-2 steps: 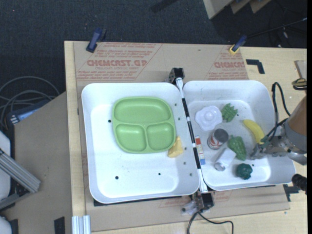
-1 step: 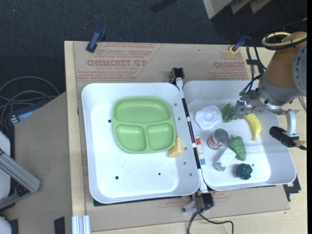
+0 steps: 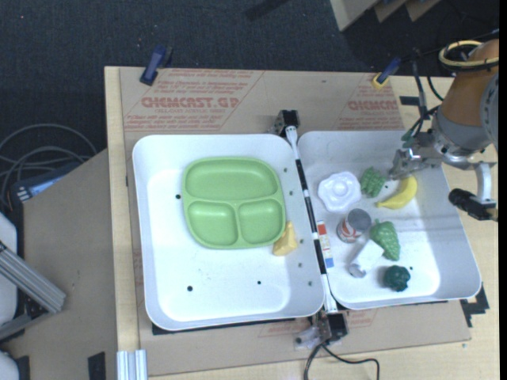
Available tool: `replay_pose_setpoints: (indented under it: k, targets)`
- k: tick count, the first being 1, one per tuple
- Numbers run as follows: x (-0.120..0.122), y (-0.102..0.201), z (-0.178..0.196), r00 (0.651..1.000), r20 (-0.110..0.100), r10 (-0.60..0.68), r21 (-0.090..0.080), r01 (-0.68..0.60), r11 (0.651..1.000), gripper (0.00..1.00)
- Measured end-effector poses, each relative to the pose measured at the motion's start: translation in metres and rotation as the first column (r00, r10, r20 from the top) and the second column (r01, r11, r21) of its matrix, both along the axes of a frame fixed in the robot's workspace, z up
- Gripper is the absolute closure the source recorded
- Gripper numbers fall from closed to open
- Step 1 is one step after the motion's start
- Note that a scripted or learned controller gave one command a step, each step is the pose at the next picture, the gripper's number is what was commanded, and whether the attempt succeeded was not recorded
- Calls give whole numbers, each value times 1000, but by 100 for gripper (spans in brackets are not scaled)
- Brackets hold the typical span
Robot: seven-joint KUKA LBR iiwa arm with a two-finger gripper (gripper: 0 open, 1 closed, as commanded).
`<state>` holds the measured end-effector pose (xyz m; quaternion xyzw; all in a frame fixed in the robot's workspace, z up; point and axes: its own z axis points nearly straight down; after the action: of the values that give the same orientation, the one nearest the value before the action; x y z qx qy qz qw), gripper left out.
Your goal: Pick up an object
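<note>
The gripper hangs low over the right bin, just above the banana and beside a green leafy toy; whether it is open or closed cannot be told from here. Nearby lie a white fried egg, a small can, another green piece and a dark broccoli. The left bin holds a green divided plate with a yellow piece at its edge.

Arm cut by right edge; gripper too small to tell.
</note>
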<state>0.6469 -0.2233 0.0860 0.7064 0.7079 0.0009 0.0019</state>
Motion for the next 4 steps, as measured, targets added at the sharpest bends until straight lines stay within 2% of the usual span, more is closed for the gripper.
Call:
replay_pose_setpoints:
  k: [1,2,3,4]
  targets:
    - [-39,-1,16,1000,-5,-2,2,2,1000,0]
    - [-110,0,5,1000,10,0,-1,0,1000,0]
    - [-142,-1,5,1000,14,0,-4,0,1000,0]
    - [-142,-1,15,1000,17,0,-5,0,1000,100]
